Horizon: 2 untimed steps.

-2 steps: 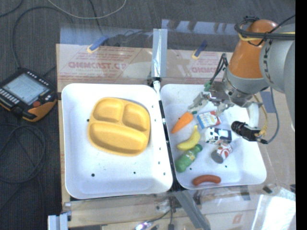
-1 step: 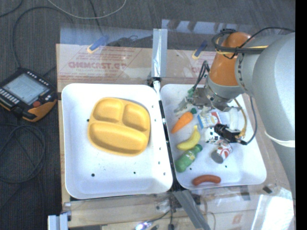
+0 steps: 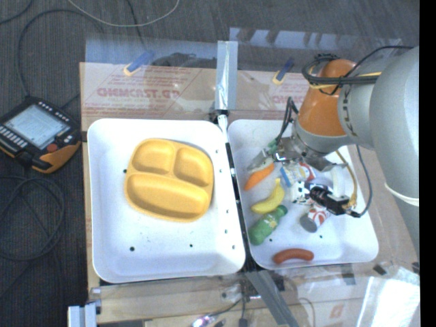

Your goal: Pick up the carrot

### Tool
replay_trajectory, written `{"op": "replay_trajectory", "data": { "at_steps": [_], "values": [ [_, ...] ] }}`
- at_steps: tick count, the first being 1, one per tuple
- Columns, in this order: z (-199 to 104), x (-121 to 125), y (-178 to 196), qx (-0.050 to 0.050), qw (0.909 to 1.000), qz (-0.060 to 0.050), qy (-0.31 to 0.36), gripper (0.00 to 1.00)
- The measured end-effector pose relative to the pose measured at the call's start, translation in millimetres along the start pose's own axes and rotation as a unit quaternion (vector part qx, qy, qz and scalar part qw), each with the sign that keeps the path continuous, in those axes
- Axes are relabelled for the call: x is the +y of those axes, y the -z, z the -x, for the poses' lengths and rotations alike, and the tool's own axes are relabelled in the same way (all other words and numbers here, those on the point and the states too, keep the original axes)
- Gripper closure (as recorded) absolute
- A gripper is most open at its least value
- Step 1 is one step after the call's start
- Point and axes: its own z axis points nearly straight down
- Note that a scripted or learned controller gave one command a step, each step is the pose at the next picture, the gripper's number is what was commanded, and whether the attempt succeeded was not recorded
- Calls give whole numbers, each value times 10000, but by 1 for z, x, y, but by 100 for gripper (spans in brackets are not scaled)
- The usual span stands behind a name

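Observation:
The carrot (image 3: 259, 177), small and orange, lies tilted in the upper left part of the right bin (image 3: 354, 247), close to the divider between the bins. My gripper (image 3: 272, 161) reaches in from the right below the arm's orange band and hovers at the carrot's upper right end. Its fingers look spread, one grey finger (image 3: 261, 160) lying just above the carrot. I see nothing clamped between them.
Around the carrot lie a yellow banana (image 3: 270, 199), a green bottle (image 3: 266, 226), a red sausage (image 3: 294, 255), a red-and-white can (image 3: 315, 218) and small white and blue items (image 3: 300, 183). The left bin (image 3: 109, 251) holds a yellow compartment tray (image 3: 170, 178).

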Motion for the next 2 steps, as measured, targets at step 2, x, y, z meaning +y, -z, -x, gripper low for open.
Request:
{"op": "replay_trajectory", "data": {
  "at_steps": [2],
  "values": [
    [5,17,155,42,9962,-201,-851,100]
  ]
}}
